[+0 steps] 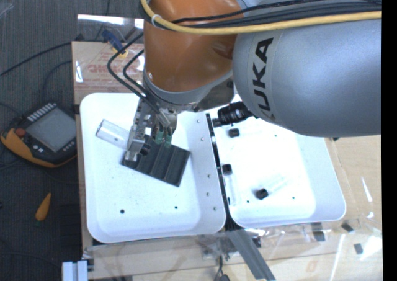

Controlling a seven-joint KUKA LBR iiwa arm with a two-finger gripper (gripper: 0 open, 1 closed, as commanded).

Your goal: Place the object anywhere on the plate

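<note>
Arm point(260, 56) reaching down into left bin point(111, 211), pincer point(138, 143) over dark plate point(162, 163), grip unclear

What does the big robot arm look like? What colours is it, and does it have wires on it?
The arm is fat, round and shiny grey, with black KUKA letters on its side. A rounded orange band wraps it above the wrist. A yellow cable and black cables run along it. At the end sits a small metal gripper.
</note>
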